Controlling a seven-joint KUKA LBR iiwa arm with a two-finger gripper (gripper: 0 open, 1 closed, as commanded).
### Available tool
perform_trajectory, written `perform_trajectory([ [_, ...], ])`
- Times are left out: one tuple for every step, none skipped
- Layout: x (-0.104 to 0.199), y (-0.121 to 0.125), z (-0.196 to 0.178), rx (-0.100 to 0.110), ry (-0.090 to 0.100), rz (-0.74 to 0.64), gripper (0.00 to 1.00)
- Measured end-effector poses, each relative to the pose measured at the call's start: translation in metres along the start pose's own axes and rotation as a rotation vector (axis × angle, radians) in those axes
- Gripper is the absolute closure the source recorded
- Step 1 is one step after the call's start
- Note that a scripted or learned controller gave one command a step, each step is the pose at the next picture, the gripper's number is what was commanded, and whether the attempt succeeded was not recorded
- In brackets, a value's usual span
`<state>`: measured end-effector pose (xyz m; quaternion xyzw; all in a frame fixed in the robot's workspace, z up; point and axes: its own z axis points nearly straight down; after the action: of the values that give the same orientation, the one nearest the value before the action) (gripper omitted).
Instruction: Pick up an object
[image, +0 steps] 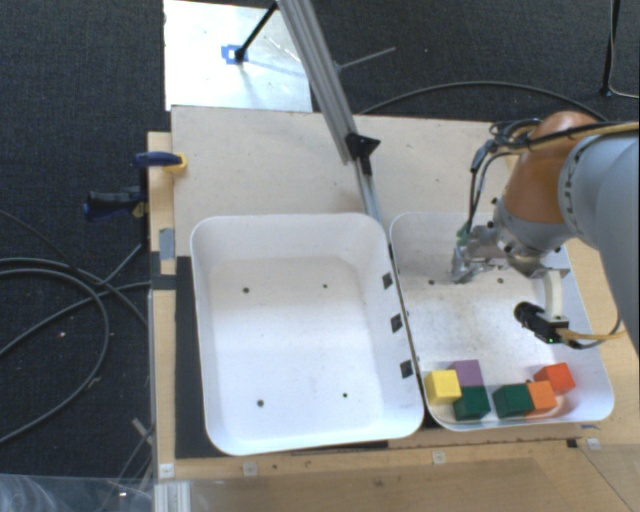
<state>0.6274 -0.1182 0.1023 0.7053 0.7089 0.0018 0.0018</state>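
Several small blocks lie along the near edge of the right bin: a yellow one, a purple one, two green ones, an orange one and a red-orange one. My gripper hangs over the far part of the right bin, well away from the blocks. Nothing is visibly held in it. The grey arm with its orange band reaches in from the right.
The left bin sits beside the right one, their rims touching. A grey pole slants down from the top to the gap between the bins. A blue clamp grips the bench's left edge. Cables lie on the floor at left.
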Motion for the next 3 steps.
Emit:
perform_trajectory([
  [0.109, -0.047, -0.092, -0.001, 0.004, -0.009, 1.0],
  [0.094, -0.054, -0.111, 0.001, 0.0, 0.003, 1.0],
  [0.095, -0.053, -0.121, 0.0, 0.001, -0.001, 1.0],
])
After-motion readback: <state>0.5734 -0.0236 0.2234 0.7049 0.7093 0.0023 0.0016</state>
